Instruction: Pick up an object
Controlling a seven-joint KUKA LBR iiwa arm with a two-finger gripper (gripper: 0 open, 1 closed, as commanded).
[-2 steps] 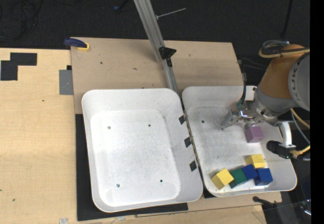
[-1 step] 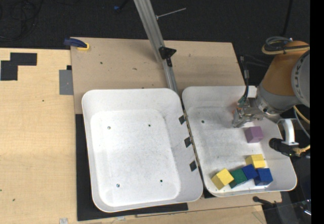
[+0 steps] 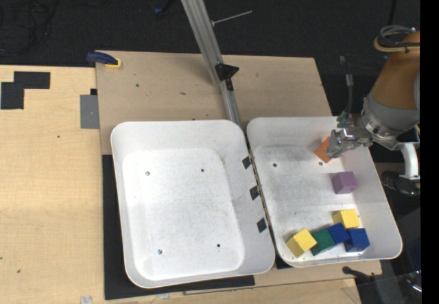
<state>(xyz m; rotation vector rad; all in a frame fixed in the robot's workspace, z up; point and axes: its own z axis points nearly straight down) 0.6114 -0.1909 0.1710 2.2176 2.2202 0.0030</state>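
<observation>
My gripper (image 3: 331, 148) hangs over the far right part of the right bin (image 3: 291, 186). A small orange block (image 3: 322, 152) sits tilted at its fingertips, and the fingers look shut on it. Just below it a purple cube (image 3: 344, 182) lies on the bin floor. Along the bin's near edge is a cluster: a yellow cube (image 3: 348, 218), two blue cubes (image 3: 338, 232) (image 3: 357, 239), a green block (image 3: 322, 241) and a second yellow block (image 3: 300, 242).
The left bin (image 3: 178, 206) stands beside the right one, joined by black clips (image 3: 254, 192). A slanted aluminium rail (image 3: 206, 35) rises behind the bins. A blue clamp (image 3: 103, 59) sits at the board's far left corner.
</observation>
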